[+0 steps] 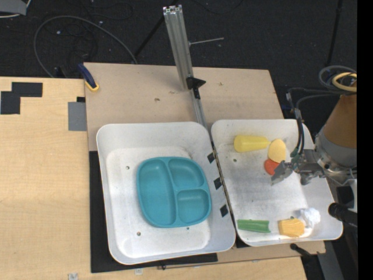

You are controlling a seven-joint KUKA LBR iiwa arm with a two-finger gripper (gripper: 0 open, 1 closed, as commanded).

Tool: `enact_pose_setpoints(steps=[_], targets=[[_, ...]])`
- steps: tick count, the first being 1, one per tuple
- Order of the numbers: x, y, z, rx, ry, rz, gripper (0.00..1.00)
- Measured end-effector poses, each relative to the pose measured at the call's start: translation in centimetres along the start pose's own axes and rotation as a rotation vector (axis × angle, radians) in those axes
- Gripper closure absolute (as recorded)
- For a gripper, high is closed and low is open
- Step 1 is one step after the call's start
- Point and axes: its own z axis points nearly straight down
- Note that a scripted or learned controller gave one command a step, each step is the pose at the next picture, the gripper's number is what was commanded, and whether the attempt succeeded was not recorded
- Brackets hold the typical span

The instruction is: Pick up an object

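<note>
**Several small toys within reach, none yet gripped**

Several small objects lie in the right bin, and any would serve. Nearest the gripper are a pale yellow rounded piece and a red-orange piece touching beneath it, both just beside the fingertips. They look like moulded plastic play food: light, stiff, smooth-skinned, so likely to squirt out of a pinch placed off-centre. A grasp across the widest part of the yellow piece seems the safest. The longer yellow object lies further left, near the bin's far wall; its narrow girth should suit a two-finger hold taken crosswise. Along the near edge rest a flat green piece, an orange-yellow block and a whitish crumpled thing, the last two touching; low, flat items are harder to get fingers under.

How far apart the fingers stand cannot be told, and nothing is visibly between them.

Further out, the left bin holds a teal divided tray.
</note>
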Motion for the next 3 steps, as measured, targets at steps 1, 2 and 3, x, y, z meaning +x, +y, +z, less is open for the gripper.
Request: enact_pose_setpoints(steps=[1,2,3], targets=[[0.0,0.8,5.9,0.005,0.001,0.000,0.00],[0.0,0.9,10.8,-0.003,-0.001,0.002,0.00],[0.1,0.9,9.7,-0.002,0.003,0.005,1.00]])
